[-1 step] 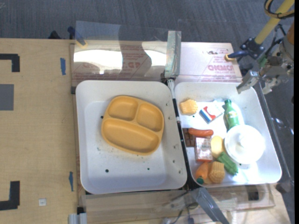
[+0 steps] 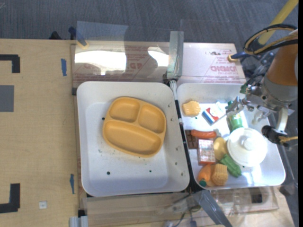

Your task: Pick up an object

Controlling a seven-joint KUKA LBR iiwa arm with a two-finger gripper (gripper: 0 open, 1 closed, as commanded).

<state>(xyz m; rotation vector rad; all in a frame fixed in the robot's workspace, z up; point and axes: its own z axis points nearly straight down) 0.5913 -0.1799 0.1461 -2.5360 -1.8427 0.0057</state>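
Observation:
My gripper (image 2: 258, 113) hangs over the back right part of the right bin (image 2: 277, 174), open, with nothing seen held between its fingers. A green can (image 2: 235, 121) stands just below its left finger (image 2: 238, 105). A white lidded bowl (image 2: 246, 147) sits in front of the gripper. Left of it are a red sausage (image 2: 202, 134), a printed packet (image 2: 206, 151), a yellow waffle piece (image 2: 191, 108) and a blue, red and white packet (image 2: 214, 114). At the bin's front lie a corn cob (image 2: 219, 174), a green cucumber (image 2: 230, 165) and an orange piece (image 2: 204, 173).
The left bin (image 2: 90, 174) holds a yellow divided plate (image 2: 135, 126). A cardboard sheet (image 2: 33, 126) covers the bench to the left. A clear plastic wall (image 2: 123, 60) and a printed box (image 2: 213, 65) stand behind the bins. Cables (image 2: 265, 34) loop near the arm's orange band (image 2: 286, 70).

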